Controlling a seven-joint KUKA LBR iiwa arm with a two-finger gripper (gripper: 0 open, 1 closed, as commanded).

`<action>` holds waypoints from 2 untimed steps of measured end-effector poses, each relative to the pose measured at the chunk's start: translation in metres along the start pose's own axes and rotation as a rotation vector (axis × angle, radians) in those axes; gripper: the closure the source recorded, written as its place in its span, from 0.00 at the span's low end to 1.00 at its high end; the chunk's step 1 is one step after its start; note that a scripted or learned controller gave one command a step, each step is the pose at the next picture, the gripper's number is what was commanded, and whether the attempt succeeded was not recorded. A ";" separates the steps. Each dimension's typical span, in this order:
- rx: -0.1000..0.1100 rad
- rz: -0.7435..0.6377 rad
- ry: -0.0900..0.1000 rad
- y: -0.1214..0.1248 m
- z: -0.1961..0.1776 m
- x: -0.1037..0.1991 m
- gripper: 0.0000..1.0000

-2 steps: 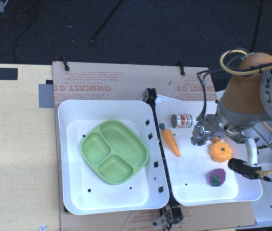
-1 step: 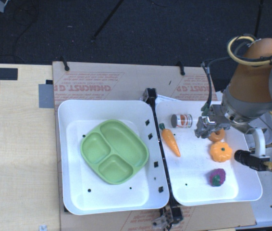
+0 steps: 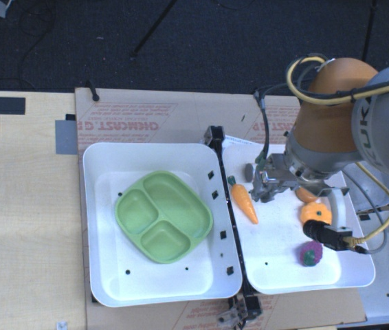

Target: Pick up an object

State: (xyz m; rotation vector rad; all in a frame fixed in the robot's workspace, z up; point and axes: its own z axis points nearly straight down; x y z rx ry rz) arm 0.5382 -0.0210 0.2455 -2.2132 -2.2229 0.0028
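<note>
1. In the right bin (image 3: pixel 359 277), upper-left part: gripper (image 3: pixel 267 184) low over the floor, arm (image 3: pixel 332 115) entering from 3 o'clock.
2. Jaw state: cannot tell whether apart or together; the dark wrist hardware hides the gap.
3. Carrot (image 3: pixel 244 203) lies on the bin floor just beside the gripper, at about 8 o'clock from it, green top toward 11 o'clock, tip toward 5 o'clock. Not seen between the jaws.
4. Orange fruit (image 3: pixel 316 214) sits at 4 o'clock from the gripper, apart from it, partly behind a black cable fitting.
5. Purple-and-green ball (image 3: pixel 310 254) lies at 5 o'clock, farther off.
6. Left bin (image 3: pixel 98 184) holds a green divided plate (image 3: pixel 163 216), lying flat, well apart from the gripper at 9 o'clock.
</note>
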 end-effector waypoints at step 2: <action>-0.001 0.000 0.000 0.006 0.001 0.093 1.00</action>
